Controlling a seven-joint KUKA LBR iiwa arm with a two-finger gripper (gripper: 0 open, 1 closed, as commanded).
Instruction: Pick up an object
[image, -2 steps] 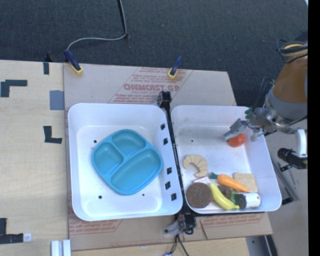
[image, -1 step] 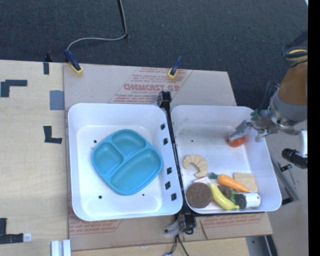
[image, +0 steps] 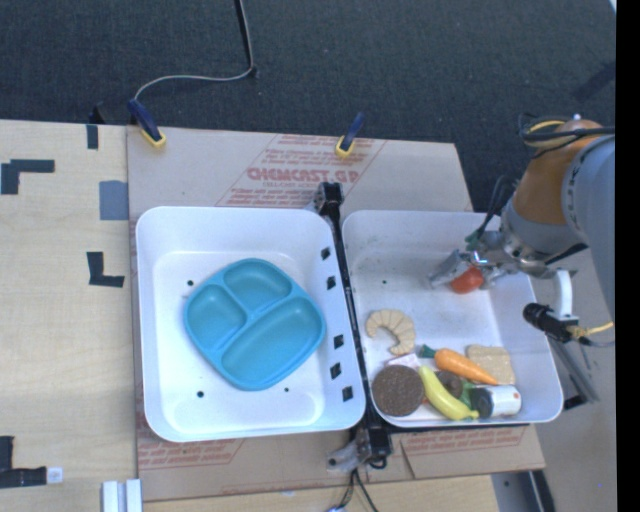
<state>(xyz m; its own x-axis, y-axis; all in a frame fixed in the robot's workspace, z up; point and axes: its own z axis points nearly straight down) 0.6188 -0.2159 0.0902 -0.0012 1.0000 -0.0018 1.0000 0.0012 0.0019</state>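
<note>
The hand (image: 462, 272) is seen at the right of the frame, over the right bin (image: 400, 232), fingers pinched on a small red tomato (image: 467, 283), held near the bin floor.

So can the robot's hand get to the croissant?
Probably yes. The croissant lies uncovered in the right bin, with nothing on top, and the hand is already over that bin by a red thing.

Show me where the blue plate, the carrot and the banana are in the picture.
blue plate (image: 254, 322): camera view, on the ridge between its compartments, in the left bin.
carrot (image: 464, 364): camera view, on the middle of its orange body, in the right bin.
banana (image: 443, 394): camera view, on the middle of its yellow curve, in the right bin.
</note>
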